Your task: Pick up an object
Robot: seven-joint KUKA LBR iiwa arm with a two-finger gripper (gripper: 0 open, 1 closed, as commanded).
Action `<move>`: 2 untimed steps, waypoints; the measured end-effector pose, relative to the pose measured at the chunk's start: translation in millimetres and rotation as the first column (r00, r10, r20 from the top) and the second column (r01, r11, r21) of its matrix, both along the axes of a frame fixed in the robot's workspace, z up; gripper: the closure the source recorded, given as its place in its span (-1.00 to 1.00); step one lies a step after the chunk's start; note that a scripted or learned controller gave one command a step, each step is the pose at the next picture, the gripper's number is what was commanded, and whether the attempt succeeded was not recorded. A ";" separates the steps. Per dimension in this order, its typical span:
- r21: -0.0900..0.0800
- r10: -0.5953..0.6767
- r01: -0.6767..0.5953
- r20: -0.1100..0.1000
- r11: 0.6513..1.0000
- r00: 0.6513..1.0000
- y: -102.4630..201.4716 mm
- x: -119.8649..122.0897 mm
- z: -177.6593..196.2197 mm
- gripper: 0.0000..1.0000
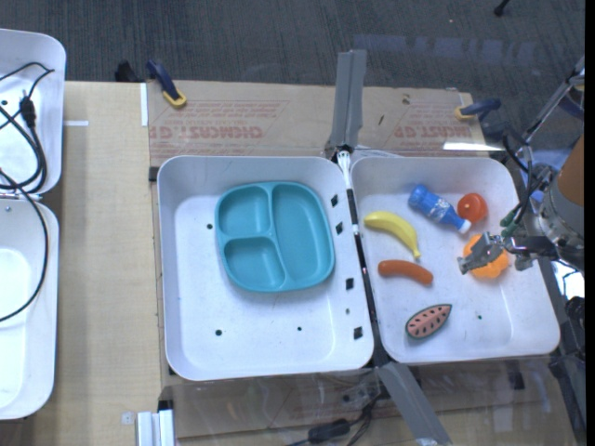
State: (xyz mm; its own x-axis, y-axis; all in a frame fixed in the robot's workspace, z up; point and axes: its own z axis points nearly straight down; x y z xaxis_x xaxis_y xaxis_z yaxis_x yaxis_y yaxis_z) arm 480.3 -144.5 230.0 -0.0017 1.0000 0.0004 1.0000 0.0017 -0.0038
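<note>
A pale wooden counter (102,249) stands on dark grey carpet (242,17), with a sheet of brown cardboard (251,124) lying under the far edge of the bins. Two blue-handled clamps, one at the left (165,84) and one at the right (478,110), pin the cardboard's far corners. At the left edge sit white moulded trays (28,249) crossed by black cables (23,147).

Two shallow white bins sit side by side, meeting at a grey divider post (350,100). The left bin (186,333) holds one thing: a teal plate with three compartments (275,235), lying flat near its middle.

The right bin (521,328) holds six things. One blue bottle (437,208) lies on its side near the far wall, with one red-orange ball (472,206) just beside its cap. One yellow banana (394,230) lies left of centre, one orange-red sausage (405,270) just below it, and one watermelon slice (428,321) towards the near wall. One orange fruit (489,261) sits by the right wall.

The arm reaches in from the right, and its jaws (481,254) sit low over the orange fruit, touching or overlapping it; whether they are parted or closed on it cannot be told.
</note>
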 end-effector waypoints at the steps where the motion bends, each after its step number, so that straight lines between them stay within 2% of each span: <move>1: 0.000 -0.004 0.004 0.001 1.000 1.000 -33.1 50.1 -87.6 -1.00; 2: 0.008 0.004 -0.004 0.003 1.000 1.000 -64.1 68.8 -139.1 -1.00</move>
State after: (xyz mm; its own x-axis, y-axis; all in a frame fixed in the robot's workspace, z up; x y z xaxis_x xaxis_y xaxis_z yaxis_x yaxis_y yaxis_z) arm 549.0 -208.5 90.9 -0.0060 0.9999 0.0082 1.0000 0.0061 -0.0012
